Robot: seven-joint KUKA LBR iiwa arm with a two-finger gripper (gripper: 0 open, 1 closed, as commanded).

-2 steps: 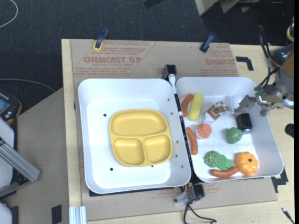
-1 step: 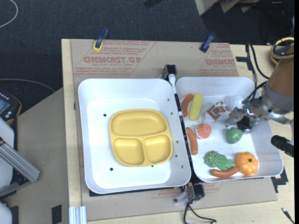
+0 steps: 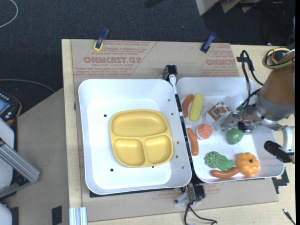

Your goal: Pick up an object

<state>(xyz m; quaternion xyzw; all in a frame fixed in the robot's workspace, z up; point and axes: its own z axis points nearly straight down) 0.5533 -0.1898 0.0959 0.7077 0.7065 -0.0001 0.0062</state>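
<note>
Nearest me, an orange pumpkin toy (image 3: 248, 164) and green broccoli (image 3: 217, 160) lie in the right bin (image 3: 267, 173). I see the gripper (image 3: 239, 122) low just above a green ball (image 3: 235, 136); finger state: cannot tell. Left bin (image 3: 93, 125) holds a yellow divided plate (image 3: 140, 138).

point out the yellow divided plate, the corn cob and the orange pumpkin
yellow divided plate (image 3: 140, 123): camera view, on the floor of its large upper compartment
corn cob (image 3: 196, 106): camera view, on the middle of the cob
orange pumpkin (image 3: 248, 164): camera view, on the middle of its body
</note>
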